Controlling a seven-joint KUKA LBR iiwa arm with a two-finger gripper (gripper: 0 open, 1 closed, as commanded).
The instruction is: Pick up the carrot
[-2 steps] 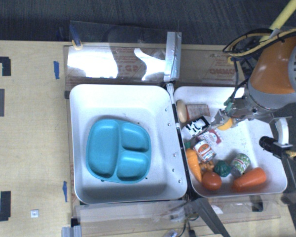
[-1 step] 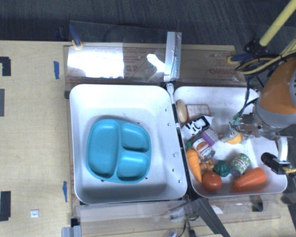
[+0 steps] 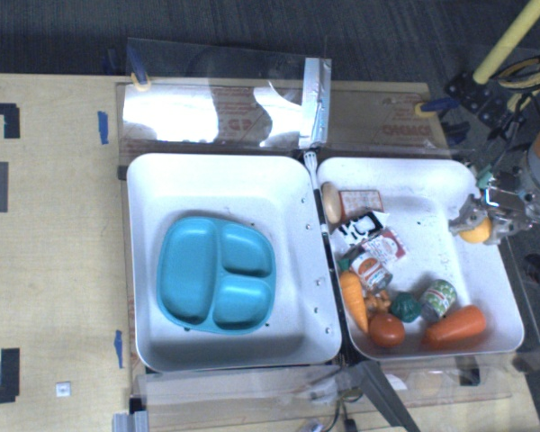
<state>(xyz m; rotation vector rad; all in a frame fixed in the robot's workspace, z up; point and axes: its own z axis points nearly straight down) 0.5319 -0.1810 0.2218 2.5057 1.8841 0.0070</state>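
A single fixed camera looks down from above the pale wooden bench [image 3: 54, 241] at a slant, far enough back to take in both shallow white plastic bins (left [image 3: 153, 187], right [image 3: 432, 183]) whole, side by side, with dark floor beyond the far edge.

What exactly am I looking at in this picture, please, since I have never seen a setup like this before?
One camera looks down at a slant on a bench with two shallow white bins. The left bin holds a blue divided plate. The right bin holds toy food and packets: the carrot lies along its left wall, with a tomato, a small can and a red-orange piece nearby. The robot's gripper sits at the right edge, by something yellow; whether it grips that is unclear.
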